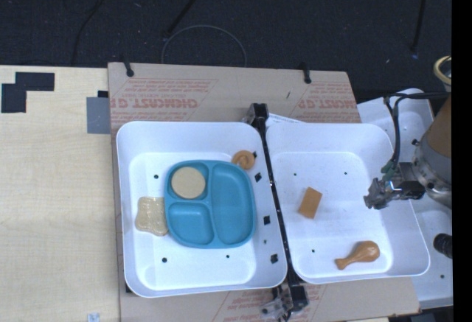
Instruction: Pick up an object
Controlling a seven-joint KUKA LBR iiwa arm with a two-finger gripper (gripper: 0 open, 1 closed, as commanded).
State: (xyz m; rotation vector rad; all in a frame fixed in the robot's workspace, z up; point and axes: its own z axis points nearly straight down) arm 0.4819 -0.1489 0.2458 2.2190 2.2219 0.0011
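Note:
In the right bin (346, 138) an orange-brown block (310, 203) lies near the middle. A tan drumstick-shaped piece (359, 255) rests near that bin's front right corner. My gripper (377, 196) hangs at the bin's right side, well to the right of the block and above the drumstick, touching neither. The left bin (140, 144) holds a blue divided tray (212, 204) with a round tan disc (187, 182) in its upper left compartment. A pale flat piece (151, 215) lies beside the tray's left edge, and a small brown ring-like piece (243, 159) sits at the bin's upper right.
A black divider bar (267, 188) runs between the two bins. Both bins rest on a cardboard sheet (221, 92). Cables and the arm's wrist (435, 158) crowd the right edge. A light wooden bench top (51, 195) lies to the left.

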